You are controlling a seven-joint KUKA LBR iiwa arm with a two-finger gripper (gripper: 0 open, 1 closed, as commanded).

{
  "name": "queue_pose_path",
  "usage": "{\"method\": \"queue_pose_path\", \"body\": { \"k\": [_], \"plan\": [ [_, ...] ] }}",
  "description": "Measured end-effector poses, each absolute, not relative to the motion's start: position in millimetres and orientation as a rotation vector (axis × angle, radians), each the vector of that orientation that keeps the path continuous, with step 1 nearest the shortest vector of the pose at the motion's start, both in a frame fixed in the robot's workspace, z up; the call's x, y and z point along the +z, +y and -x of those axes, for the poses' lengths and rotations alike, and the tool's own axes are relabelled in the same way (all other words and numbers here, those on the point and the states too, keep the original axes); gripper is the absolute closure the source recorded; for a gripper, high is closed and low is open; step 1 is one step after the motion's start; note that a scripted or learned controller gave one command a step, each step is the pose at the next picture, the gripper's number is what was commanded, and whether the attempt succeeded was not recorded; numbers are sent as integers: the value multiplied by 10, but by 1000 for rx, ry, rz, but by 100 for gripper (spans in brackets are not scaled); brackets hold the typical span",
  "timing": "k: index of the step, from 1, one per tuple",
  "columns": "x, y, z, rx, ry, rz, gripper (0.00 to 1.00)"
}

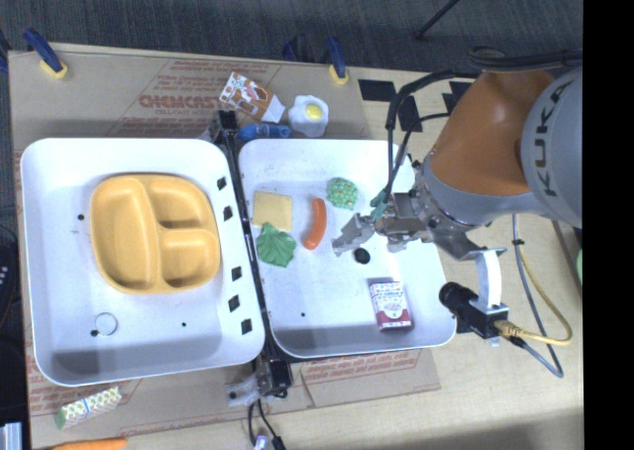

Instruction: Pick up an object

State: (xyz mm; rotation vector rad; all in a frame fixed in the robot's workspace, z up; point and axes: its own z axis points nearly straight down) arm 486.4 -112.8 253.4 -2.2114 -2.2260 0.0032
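Two shallow white bins sat side by side on the bench: the left bin [40, 240] held one yellow compartment tray [154, 230], the right bin [327, 329] five small things. Counted off: one pale yellow cheese square [272, 208], one green leafy piece [276, 245], one orange-red sausage [314, 223], one green broccoli floret [342, 191] and one red rectangular packet [389, 303] near the front right. The tool [349, 237] hung low just right of the sausage; whether it was open or closed was too blurred to make out. The packet's print was too small to read.
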Motion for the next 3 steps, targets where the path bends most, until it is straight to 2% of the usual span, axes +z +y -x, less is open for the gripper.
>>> {"method": "queue_pose_path", "body": {
  "k": [1, 2, 3],
  "plan": [
    [1669, -1293, -5381, 6, -2274, 2161, 0],
    [907, -1413, -5803, 5, -2180, 2258, 0],
    [1011, -1414, -5807, 6, -2184, 2254, 100]
  ]
}}
